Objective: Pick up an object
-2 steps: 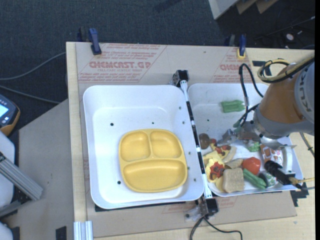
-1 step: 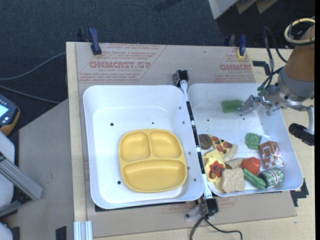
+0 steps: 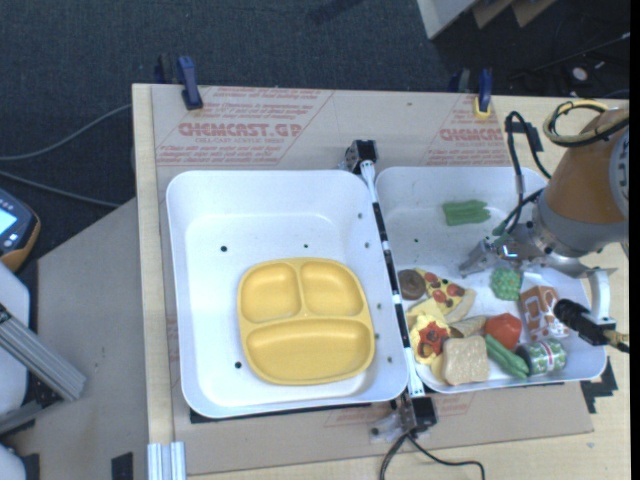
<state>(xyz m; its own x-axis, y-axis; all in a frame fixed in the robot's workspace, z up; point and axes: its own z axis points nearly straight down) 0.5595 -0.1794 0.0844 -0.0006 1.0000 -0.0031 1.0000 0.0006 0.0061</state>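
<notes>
Camera view, from above the tabletop point(image 3: 250, 133): your claw point(image 3: 500, 252) hangs low over the middle of the right-hand shallow white bin point(image 3: 410, 193), its grey prongs reaching toward the bin's centre. Whether they are spread or pressed together cannot be told from here, and nothing shows between them.

The toy food crowds the bin's near edge: a pale tan bread slice point(image 3: 465, 360), a red tomato-like piece point(image 3: 504, 328), a pizza wedge with red dots point(image 3: 448, 293), a long dark green pod point(image 3: 508, 360) and a round brown disc point(image 3: 412, 284) by the dividing wall. A knobbly green lump point(image 3: 506, 283) lies just beside the claw. A flat green rectangular piece point(image 3: 465, 211) sits alone toward the far edge.

You would do well to choose a piece standing apart: the flat green one, or the lump at the claw's tip. Centre over it, square the prongs to its narrow side, and go fully down before closing.

The left-hand white bin point(image 3: 200, 208) carries a yellow three-compartment plastic plate point(image 3: 305, 321), well apart from the work.
</notes>
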